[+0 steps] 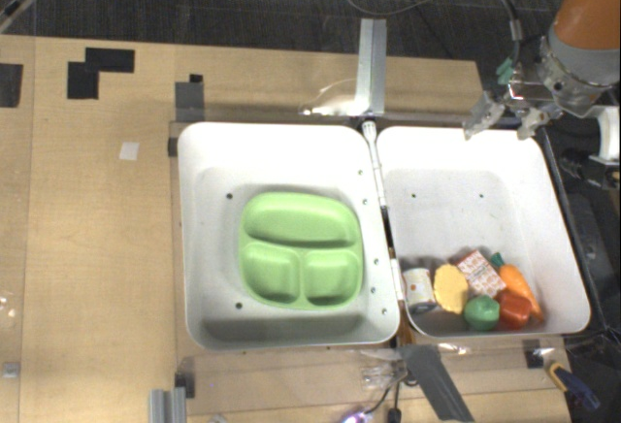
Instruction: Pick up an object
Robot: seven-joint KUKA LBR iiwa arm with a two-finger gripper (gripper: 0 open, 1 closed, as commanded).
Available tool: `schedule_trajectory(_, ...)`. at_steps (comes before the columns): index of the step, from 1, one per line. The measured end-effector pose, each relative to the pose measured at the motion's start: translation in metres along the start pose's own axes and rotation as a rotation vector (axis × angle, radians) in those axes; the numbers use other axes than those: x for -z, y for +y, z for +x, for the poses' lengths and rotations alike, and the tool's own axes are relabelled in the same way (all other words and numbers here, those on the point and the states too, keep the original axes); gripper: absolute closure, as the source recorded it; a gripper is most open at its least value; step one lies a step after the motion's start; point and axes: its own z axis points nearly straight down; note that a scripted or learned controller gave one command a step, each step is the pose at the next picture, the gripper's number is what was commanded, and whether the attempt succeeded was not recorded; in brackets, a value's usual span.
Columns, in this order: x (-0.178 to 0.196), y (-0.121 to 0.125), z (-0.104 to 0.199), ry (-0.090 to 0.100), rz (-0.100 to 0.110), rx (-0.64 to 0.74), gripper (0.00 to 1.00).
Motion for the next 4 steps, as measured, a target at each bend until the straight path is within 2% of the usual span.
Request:
schedule_trajectory(1, 0.012, 0.002, 0.002, 0.000, -0.006, 0.006, 1.00)
schedule_trajectory(2, 0.112, 0.029, -0.059, -0.003, -0.006, 0.272, 1.00)
schedule_trajectory(3, 0.160, 0.036, -0.079, -0.004, -0.007, 0.494, 1.00)
schedule_trajectory(4, 0.161, 0.034, -0.033, -0.003, -0.005, 0.756, 1.00)
